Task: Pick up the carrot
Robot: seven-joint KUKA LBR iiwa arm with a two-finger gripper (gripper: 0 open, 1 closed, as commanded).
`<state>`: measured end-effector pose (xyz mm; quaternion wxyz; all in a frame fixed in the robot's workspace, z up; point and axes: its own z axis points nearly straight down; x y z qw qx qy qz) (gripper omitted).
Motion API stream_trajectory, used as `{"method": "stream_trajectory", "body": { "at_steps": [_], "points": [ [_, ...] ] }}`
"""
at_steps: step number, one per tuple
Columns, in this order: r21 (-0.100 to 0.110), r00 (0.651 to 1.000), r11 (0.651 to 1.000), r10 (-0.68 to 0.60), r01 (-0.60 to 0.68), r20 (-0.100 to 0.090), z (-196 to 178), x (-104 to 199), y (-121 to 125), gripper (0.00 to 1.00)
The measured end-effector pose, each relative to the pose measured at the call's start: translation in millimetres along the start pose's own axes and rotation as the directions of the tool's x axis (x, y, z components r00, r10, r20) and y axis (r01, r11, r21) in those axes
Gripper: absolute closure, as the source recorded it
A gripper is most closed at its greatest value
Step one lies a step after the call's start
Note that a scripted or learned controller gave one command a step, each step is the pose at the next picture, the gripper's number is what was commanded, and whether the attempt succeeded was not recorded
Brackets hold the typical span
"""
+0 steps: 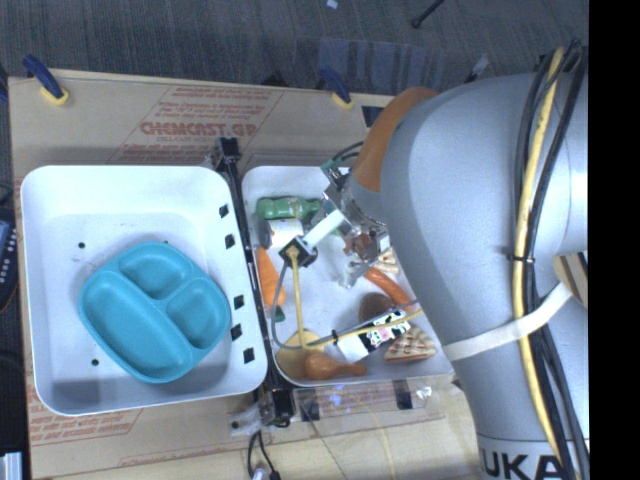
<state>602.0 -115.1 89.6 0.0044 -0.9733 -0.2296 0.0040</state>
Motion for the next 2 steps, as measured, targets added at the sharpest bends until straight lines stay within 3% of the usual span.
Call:
{"method": "stream_trajectory", "body": {
  "at_steps": [1, 2],
  "points": [
    [0.006, 1.0, 1.0, -0.013, 0.013, 0.004, -10.9, 0.9, -1.1, 1.0],
    [0.007, 1.0, 1.0, -0.014, 0.014, 0.005, -10.7, 1.0, -1.5, 0.0]
  ]
}}
